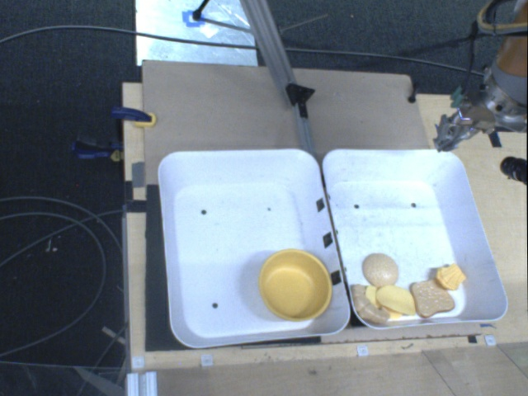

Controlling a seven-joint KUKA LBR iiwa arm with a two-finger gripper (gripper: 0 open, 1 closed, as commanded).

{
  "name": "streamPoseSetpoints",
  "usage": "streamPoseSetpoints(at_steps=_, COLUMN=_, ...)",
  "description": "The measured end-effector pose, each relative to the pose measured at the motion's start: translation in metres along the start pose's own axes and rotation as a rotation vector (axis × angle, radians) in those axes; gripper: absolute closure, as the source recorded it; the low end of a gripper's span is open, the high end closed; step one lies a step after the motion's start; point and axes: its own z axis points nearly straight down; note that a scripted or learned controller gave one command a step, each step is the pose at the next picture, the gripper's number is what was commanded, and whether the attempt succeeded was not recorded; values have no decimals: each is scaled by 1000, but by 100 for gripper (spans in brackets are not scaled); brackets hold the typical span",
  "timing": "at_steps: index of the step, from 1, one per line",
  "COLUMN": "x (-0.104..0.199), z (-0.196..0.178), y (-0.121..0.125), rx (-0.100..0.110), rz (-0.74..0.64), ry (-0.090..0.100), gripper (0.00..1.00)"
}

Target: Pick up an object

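Observation:
A yellow bowl [295, 284] sits upright near the front of the left bin [190, 221]. In the front of the right bin [462, 196] lie a pale round egg-like piece [380, 268], a yellow banana-like piece [396, 299], a tan toast-shaped piece [431, 298], a small orange-yellow piece [450, 276] and a beige piece [365, 305]. My gripper [448, 135] hangs at the far right, above the back right corner of the right bin, well away from all objects. Nothing shows between its fingers.
A grey metal pole [272, 48] slants over the bench from the top toward the seam between the bins. A blue and yellow clamp [124, 115] grips the bench's left edge. Cables lie on the dark floor at left.

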Motion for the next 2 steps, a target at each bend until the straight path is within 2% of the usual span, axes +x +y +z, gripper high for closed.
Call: streamPoseSetpoints(at_steps=2, x=105, z=20, y=-44, rx=9, rz=-1, ry=4, gripper=100)
